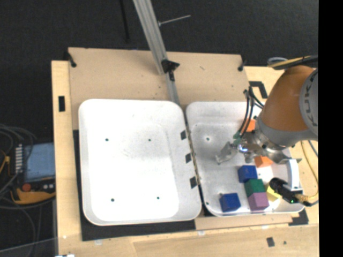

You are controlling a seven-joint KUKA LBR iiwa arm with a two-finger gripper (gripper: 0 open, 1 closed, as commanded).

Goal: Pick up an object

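**Arm poised over the right bin, nothing yet picked**

While the grey arm with its orange band (286,108) leans in over the shallow white right-hand bin (214,116), its two-finger gripper (228,153) hangs above the bare middle of that bin's floor, and the grey fingers look slightly spread with nothing between them. The candidates for picking lie clustered toward the near right corner: a small dark blue cube (247,173) just beside the wrist, a green block (255,186) touching a purple block (259,201) below it, a second blue cube (230,202) a little apart to the left, and an orange piece (262,161) partly hidden under the arm. The wide white left-hand bin (134,159) plays no part for now.

Judging by this, the task stands at the approach step, before any grasp. The next move probably calls for shifting the fingers toward the cluster, centring over one block, descending and closing; the lone blue cube looks the least crowded choice.
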